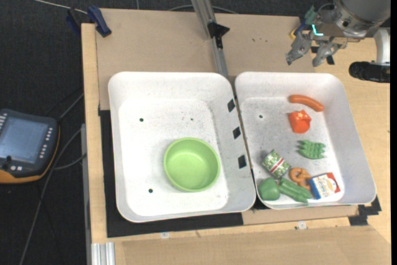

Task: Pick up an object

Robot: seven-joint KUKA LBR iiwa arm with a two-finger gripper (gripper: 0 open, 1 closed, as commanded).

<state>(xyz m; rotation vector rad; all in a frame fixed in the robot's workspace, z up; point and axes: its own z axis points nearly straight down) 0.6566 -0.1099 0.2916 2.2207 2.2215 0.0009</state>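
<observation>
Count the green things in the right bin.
3, maybe more hidden in the pile: a bean pod bunch mid-right, a pepper at the near left corner, and a long pod right beside it.

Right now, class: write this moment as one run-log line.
arm: above right bin's far edge | gripper: open, holding nothing | right bin: sausage, toys | left bin: green bowl

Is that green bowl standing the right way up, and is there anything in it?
Upright and empty: the green bowl in the left bin shows its open mouth and bare green inside.
</observation>
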